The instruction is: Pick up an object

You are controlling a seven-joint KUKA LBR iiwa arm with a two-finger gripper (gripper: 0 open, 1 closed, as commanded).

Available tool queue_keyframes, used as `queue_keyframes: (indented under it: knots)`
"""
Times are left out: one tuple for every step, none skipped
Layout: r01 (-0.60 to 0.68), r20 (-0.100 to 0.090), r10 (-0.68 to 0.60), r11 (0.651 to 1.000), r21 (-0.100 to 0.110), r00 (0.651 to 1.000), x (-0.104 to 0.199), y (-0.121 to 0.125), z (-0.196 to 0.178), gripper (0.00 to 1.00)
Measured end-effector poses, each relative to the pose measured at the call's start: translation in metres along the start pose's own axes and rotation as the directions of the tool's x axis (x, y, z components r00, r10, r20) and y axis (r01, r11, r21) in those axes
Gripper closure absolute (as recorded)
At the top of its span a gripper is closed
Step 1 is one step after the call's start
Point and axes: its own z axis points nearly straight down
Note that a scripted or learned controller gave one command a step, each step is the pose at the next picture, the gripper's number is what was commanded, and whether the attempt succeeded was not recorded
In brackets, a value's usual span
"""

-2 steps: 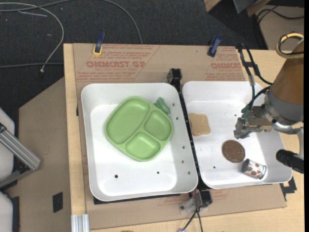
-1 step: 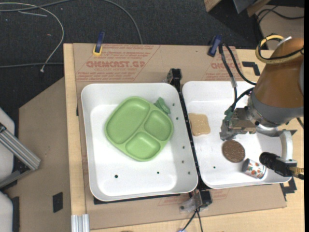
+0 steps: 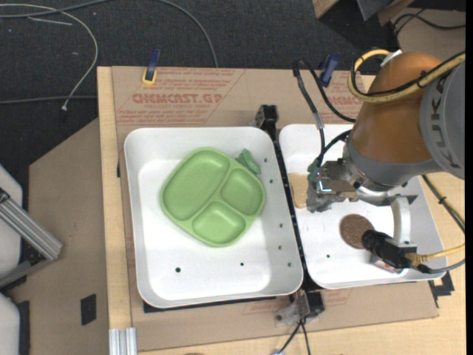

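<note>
The arm's orange and grey bulk (image 3: pixel 399 117) hides much of the right bin (image 3: pixel 332 268) and runs off the right edge, the end effector (image 3: pixel 322 191) beneath it is too covered to read, and a small dark green thing (image 3: pixel 250 161) sits partly tucked behind the divided green plate (image 3: pixel 213 195).

A robotics lab or test cell, by every sign. The gripper (image 3: pixel 323 191) hangs from a grey industrial arm (image 3: pixel 399 117) with an orange band, over a makeshift bench: a cardboard sheet (image 3: pixel 192 87) (printed lettering still on it) held by blue clamps (image 3: pixel 153 63) up and to the gripper's left. Two shallow white bins (image 3: pixel 140 198) sit below and beside it, bracketed together. Loose cables (image 3: pixel 81 35) trail over dark carpet (image 3: pixel 44 109) far to its left.
</note>
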Motion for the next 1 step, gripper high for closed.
queue_keyframes:
  knots:
    - [-0.001,-0.001,0.001,1.0,0.006,1.0,0.0538,-0.0005,0.0168,1.0]
